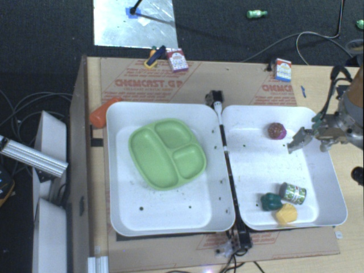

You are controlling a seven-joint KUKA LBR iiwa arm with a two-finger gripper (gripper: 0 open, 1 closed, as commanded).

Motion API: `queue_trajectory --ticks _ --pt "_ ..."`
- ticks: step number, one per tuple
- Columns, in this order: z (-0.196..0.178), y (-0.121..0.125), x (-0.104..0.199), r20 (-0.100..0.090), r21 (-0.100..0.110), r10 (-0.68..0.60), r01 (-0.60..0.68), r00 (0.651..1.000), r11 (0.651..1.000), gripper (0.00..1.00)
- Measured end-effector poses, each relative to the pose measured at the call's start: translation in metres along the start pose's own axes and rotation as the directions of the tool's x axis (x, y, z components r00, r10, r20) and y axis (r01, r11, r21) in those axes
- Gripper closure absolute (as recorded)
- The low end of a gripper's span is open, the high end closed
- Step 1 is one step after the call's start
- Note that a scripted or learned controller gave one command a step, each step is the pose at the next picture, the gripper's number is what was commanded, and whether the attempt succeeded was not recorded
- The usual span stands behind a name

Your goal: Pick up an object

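The right bin (318,169) holds a dark purple ball (277,131) near its far side. Near its front edge lie a small green can (293,193), a teal object (271,201) and a yellow object (286,213), close together. My gripper (311,144) hangs over the right part of this bin, to the right of the purple ball and a little nearer than it. It is open, with one finger (297,141) slanting left and nothing between the two. It is well apart from the cluster at the front.
A green divided plate (168,152) lies in the left bin (122,209). An orange object (98,114) sits outside that bin's far left corner. Two small cartons (178,60) (282,70) stand on the cardboard behind the bins. A black clamp (215,99) joins the bins.
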State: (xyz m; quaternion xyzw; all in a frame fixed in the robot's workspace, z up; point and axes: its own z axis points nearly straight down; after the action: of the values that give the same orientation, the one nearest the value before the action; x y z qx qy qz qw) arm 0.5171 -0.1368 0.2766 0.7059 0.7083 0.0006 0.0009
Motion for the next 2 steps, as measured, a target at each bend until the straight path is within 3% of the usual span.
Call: queue_trajectory --ticks 1,2 --pt "0.095 0.064 -0.022 0.0 0.003 0.001 -0.001 1.0 1.0 0.0" --pt "0.193 0.117 -0.02 -0.001 0.001 -0.001 0.001 1.0 1.0 0.0"
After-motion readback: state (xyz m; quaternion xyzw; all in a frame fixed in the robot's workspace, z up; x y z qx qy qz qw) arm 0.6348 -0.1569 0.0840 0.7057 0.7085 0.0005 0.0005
